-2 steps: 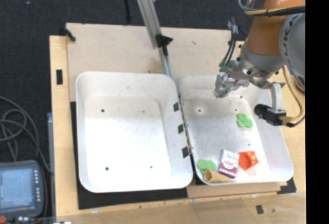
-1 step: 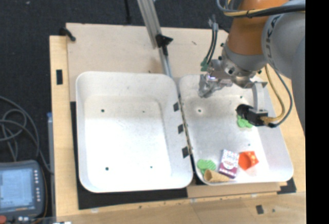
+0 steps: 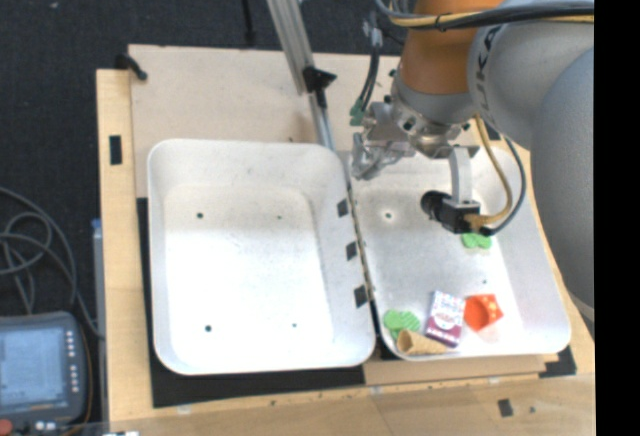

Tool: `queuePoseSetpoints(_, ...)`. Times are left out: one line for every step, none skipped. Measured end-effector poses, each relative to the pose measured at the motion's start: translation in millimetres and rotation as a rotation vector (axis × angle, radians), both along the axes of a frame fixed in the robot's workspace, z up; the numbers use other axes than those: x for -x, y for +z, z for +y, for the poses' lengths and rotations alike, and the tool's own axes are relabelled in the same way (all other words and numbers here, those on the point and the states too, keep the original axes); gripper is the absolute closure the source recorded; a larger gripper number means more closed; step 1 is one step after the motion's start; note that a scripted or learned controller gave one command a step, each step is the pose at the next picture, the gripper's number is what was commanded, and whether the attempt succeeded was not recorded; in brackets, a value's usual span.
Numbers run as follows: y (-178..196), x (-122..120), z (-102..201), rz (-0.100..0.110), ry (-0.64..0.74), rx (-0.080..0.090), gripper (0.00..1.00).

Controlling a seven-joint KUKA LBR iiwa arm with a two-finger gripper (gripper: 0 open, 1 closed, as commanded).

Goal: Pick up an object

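Note:
My gripper (image 3: 368, 162) hangs over the far left corner of the right bin (image 3: 420, 234), close to the divider between the bins. I see nothing between its fingers. Along the right bin's near edge lie a green piece (image 3: 400, 320), a tan cone-like piece (image 3: 420, 342), a purple and white packet (image 3: 446, 316) and an orange-red block (image 3: 482, 312). A small green object (image 3: 477, 241) lies at mid right, next to the arm's black cable fitting (image 3: 446, 209). All of these sit well below and to the right of the gripper.
The left bin (image 3: 250, 254) sits beside the right one, sharing a raised rim with black clips (image 3: 352, 250). A slanted aluminium post (image 3: 290, 24) rises behind the bins. The large grey arm covers the right bin's far right part.

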State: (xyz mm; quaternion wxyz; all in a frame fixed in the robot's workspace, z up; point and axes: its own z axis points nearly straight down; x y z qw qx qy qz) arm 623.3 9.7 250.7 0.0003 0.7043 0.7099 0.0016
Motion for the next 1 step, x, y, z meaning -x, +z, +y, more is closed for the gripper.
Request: queuePoseSetpoints(5.4, -11.8, 51.3, 0.001, 0.000, 0.000, 1.00)
